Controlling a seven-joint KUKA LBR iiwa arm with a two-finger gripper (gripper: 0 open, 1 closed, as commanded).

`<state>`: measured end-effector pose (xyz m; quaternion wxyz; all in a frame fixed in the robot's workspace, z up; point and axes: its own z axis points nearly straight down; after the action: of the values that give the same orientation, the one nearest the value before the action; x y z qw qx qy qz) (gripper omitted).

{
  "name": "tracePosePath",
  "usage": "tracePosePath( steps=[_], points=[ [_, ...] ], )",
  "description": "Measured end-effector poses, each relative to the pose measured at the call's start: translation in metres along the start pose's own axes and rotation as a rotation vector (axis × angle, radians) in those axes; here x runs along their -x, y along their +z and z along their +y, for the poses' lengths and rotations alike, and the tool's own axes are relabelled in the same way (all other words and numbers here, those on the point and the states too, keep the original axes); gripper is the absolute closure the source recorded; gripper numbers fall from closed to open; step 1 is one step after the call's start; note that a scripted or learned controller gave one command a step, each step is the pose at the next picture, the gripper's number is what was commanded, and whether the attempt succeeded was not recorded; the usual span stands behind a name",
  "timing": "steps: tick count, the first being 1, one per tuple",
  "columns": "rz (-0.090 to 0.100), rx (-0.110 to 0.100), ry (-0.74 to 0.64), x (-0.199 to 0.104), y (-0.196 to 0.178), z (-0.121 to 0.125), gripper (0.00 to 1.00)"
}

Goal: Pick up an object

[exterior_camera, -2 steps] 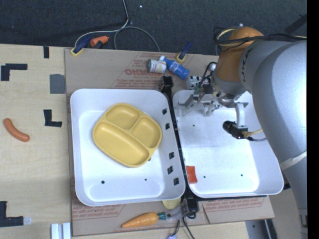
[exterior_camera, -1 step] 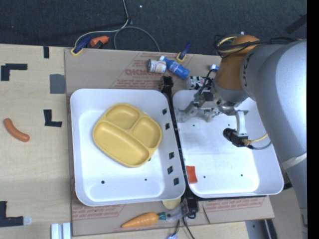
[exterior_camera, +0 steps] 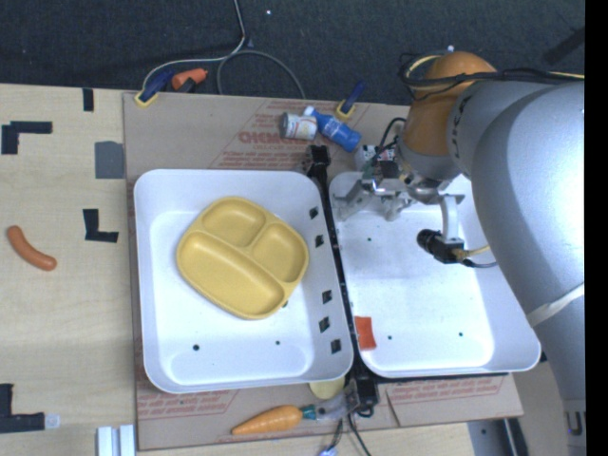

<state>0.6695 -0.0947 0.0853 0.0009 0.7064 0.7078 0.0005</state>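
A yellow divided plate (exterior_camera: 244, 255) lies in the left bin (exterior_camera: 161, 350). A small orange-red block (exterior_camera: 364, 332) sits near the front left corner of the right bin (exterior_camera: 475, 350). My gripper (exterior_camera: 372, 193) is low at the far left corner of the right bin, close to the divider between the bins. It is well behind the block and to the right of the plate. I see nothing held in it.
A black fitting with a cable (exterior_camera: 439, 245) hangs below the wrist over the right bin. Outside the bins lie a carrot (exterior_camera: 266, 421) at the front, a sausage (exterior_camera: 30, 248) at far left, and clamps (exterior_camera: 321, 126) along the back edge.
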Motion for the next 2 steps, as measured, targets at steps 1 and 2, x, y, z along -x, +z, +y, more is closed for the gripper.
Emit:
tracePosePath(
  steps=[1, 2],
  points=[
    [-0.005, -0.004, 0.011, 0.105, -0.009, -0.050, 0.00],
    [-0.004, 0.007, 0.002, 0.060, -0.003, -0.118, 0.00]
  ],
)
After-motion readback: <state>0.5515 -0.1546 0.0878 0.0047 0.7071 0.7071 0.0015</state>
